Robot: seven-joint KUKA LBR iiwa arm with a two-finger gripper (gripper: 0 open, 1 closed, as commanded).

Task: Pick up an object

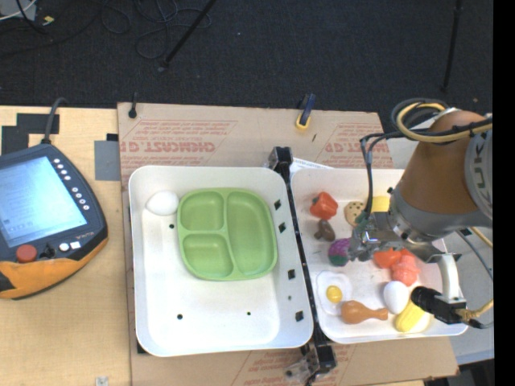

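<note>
Brown cardboard covered the bench beneath two shallow white bins, and dark carpet with loose cables lay beyond it. The right bin held the pick candidates: a red-orange toy near its upper left, a small brown piece just below that, a round tan biscuit to the right, a purple item near the centre, a fried egg at the lower left, a tan drumstick beside the egg, a white egg further right, a yellow piece at the lower right corner, and an orange-red cluster above the white egg. The gripper sat low over the middle of this bin, just beside the purple item and the orange-red cluster; the wrist body hid the finger ends, so whether it was open, closed or gripping anything could not be determined. The arm, with its orange band uppermost, entered from the right and covered the bin's upper right area. The left bin adjoined the right bin and contained a green three-compartment tray in its upper half and a white ball at its upper left corner, just beside the tray. A handheld control pendant with a lit screen rested on the bench well to the left of both bins. A yellow-tipped clamp stood at the rear edge of the cardboard.
</note>
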